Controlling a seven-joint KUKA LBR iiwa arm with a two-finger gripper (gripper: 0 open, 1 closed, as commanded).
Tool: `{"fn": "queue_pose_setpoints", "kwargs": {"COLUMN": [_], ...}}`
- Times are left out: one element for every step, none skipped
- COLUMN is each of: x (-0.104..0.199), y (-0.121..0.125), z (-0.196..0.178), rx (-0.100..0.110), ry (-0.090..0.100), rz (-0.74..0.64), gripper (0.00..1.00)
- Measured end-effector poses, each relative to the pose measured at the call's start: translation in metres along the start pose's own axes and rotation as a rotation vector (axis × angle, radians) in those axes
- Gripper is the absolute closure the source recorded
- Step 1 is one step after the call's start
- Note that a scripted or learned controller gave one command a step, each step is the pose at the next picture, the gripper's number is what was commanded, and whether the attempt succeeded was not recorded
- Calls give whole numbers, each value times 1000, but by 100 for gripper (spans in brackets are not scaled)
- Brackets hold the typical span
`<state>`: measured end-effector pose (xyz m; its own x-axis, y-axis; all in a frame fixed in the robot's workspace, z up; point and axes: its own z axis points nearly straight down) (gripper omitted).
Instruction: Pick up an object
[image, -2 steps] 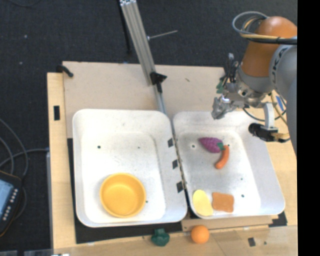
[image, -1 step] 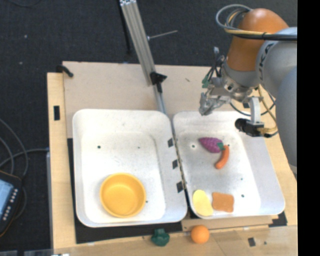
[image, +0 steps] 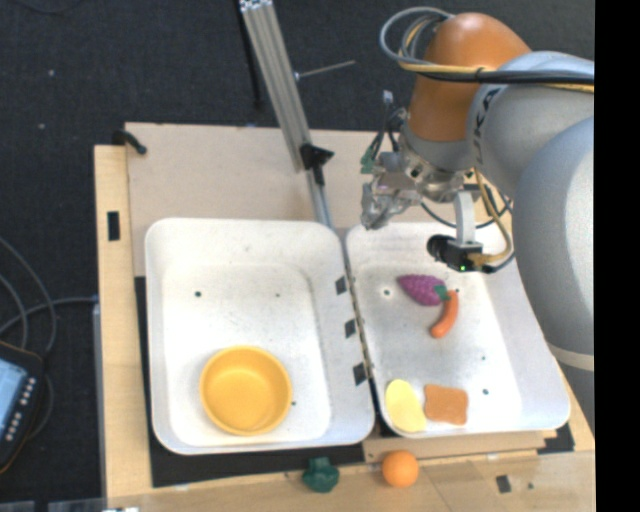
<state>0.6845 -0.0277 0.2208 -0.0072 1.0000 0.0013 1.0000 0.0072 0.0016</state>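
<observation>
The right bin (image: 520, 350) holds a purple fruit-like toy (image: 421, 289) and, touching its right side, a small orange carrot (image: 446, 313). At the bin's near edge lie a pale yellow piece (image: 404, 405) and an orange block (image: 446, 404). My gripper (image: 378, 210) hangs over the far left corner of the right bin, up and to the left of the purple toy and apart from it. Nothing shows between its fingers.
A yellow bowl (image: 246, 389) sits in the left bin (image: 180, 290) at its near side. An orange ball (image: 400, 468) and a green toy (image: 320, 476) lie on the bench in front of the bins. A slanted metal rail (image: 285, 100) stands behind them.
</observation>
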Motion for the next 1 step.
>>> {"fn": "queue_pose_setpoints", "kwargs": {"x": [56], "y": [-4], "z": [-14], "rx": [-2], "ry": [1], "rz": [-1], "gripper": [100]}}
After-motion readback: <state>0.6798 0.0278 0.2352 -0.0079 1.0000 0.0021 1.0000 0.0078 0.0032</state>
